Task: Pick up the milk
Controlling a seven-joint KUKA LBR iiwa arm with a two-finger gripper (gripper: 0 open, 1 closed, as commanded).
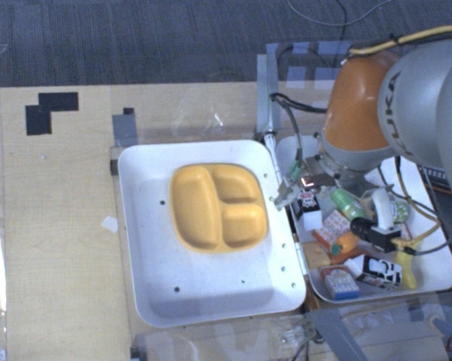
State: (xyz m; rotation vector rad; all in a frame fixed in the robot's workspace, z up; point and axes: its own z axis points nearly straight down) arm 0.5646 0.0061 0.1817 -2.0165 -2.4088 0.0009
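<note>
Gripper point(300, 187), open/closed I can't tell, is hanging over clutter by the right bin's point(444, 275) left wall, while what's prob. the milk point(381, 272), a black-and-white carton, is lying well apart nr the front rim, so it's risking grabbing the wrong item.

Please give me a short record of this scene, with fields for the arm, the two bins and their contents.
arm: grey arm with orange band, over the right bin
left bin: holds a yellow divided tray
right bin: crowded with small items, among them a green bottle and a blue box
milk: cannot tell which item it is
</note>
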